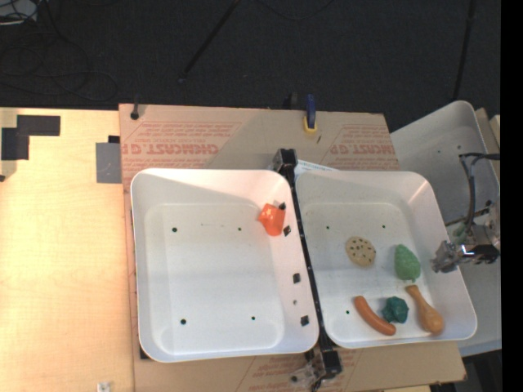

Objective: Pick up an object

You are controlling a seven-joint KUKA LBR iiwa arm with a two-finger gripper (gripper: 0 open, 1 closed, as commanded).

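Five small objects lie in two bins. The left bin [155, 219] has one: an orange piece [272, 218] at its 2 o'clock corner. The right bin [368, 198] has four in its lower half: a tan cookie [360, 251] near centre, a green lump [407, 262] at 3 o'clock, and a sausage [373, 314], teal piece [396, 309] and drumstick [426, 309] around 5 o'clock. The gripper [462, 251] sits at the right bin's 3 o'clock rim; its state cannot be told.

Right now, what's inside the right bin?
The right bin holds a tan spotted disc, a light green lump, a small teal piece, an orange sausage shape and a tan drumstick shape. Nothing looks stacked or covered.
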